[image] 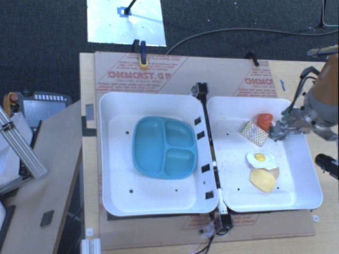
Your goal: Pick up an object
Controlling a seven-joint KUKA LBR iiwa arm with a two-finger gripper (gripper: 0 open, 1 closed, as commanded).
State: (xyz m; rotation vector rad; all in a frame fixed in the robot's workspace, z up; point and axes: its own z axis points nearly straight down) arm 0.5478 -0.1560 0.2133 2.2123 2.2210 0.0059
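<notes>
End effector [276, 132] low in right white bin [302, 194], beside red rounded object [264, 120] and patterned packet [254, 133]. Cannot tell its state. Blue divided plate [163, 147] in left bin [116, 194].

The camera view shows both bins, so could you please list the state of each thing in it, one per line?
Blue divided plate: lying flat in the left bin, compartments bare.
Red toy: resting in the right bin, next to the gripper.
Checkered packet: lying flat, just left of the gripper.
Fried egg toy: flat, yolk up.
Yellow piece: lying flat, touching the egg.
Gripper: low over the right bin; grip unclear.
</notes>
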